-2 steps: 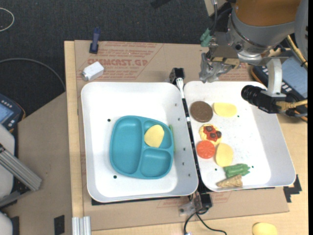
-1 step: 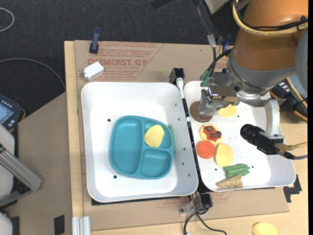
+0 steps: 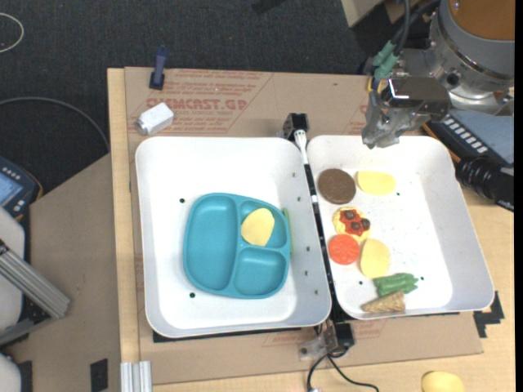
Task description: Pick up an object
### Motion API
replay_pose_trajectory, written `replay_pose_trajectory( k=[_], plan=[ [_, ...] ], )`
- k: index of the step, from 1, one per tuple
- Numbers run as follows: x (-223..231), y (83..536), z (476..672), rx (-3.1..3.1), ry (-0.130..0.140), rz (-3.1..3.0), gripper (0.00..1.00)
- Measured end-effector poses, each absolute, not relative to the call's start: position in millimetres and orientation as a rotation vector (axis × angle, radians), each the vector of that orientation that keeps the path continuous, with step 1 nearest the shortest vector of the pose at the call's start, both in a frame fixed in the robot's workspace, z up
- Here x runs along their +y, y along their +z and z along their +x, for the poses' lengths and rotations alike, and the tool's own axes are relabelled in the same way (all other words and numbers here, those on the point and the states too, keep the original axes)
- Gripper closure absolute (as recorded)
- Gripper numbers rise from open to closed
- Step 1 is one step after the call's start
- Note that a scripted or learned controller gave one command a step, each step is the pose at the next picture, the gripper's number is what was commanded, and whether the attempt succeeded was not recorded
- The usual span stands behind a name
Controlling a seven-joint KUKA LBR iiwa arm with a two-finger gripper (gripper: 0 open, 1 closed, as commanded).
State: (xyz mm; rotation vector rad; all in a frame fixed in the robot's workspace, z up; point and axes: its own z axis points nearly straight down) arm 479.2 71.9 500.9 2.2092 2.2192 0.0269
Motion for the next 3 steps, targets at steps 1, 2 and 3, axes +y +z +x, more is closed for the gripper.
replay_pose_trajectory(
  k=[1, 2, 3],
  plan=[
    [25.3, 382.4, 478.6, 2.219, -0.011, 2.231, 1.0],
    [27.4, 397.9, 480.1, 2.22, 0.003, 2.218, 1.0],
    [32.7, 337.3, 479.0, 2.223, -0.007, 2.226, 1.0]
  ],
)
